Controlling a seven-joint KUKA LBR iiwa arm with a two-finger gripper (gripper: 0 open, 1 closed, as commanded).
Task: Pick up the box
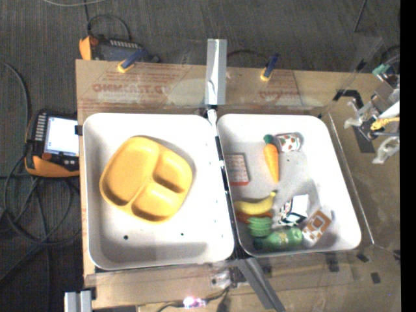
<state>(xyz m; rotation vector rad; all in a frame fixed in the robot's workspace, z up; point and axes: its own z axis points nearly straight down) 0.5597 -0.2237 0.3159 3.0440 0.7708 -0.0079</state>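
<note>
A flat red-and-white box [236, 169] lies against the left wall of the right bin [338, 174]. A smaller brown-and-white box [316, 225] lies tilted near that bin's front right corner. My gripper [379, 127] is outside the bins, past the right bin's right rim and well away from both boxes. It is small and partly cut off at the view's edge.
In the right bin lie a carrot [272, 161], a small can [289, 142], a banana [255, 207], green toy food [276, 236] and a black-and-white packet [296, 208]. The left bin [97, 239] holds a yellow divided plate [147, 178]. A post [215, 70] stands behind the bins.
</note>
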